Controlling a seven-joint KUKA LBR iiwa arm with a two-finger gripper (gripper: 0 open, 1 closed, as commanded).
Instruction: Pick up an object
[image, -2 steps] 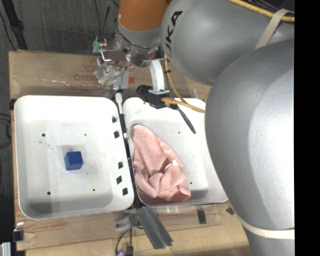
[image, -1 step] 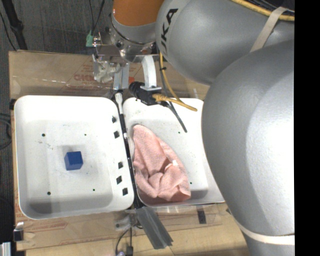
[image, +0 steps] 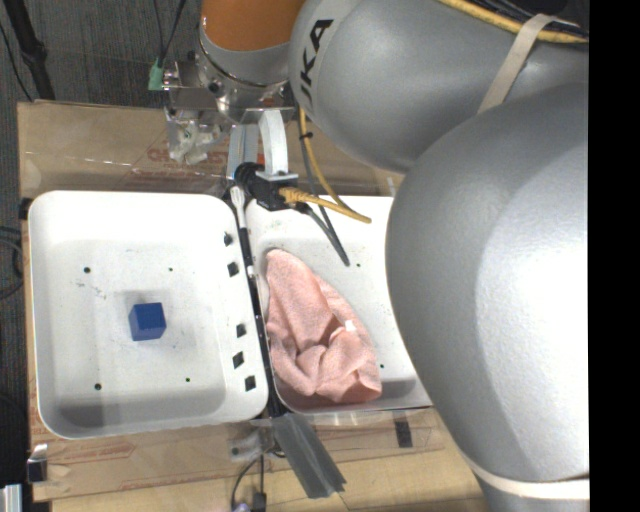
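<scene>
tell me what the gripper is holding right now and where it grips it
Nothing, as far as the view shows: the gripper sits above the bins' far edge, away from the blue cube and the pink cloth.

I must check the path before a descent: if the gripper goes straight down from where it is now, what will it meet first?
Probably the bench behind the left bin, not the blue cube or pink cloth. The gripper appears beyond the bins; depth is unclear.

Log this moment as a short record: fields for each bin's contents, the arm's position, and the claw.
left bin: shallow white plastic tray holding one small blue cube, near its middle
right bin: shallow white plastic tray holding a crumpled pink cloth, against its left wall
arm: grey, large in view, covering much of the right bin
claw: above the bins' far edge, over the bench; nothing seen held
</scene>
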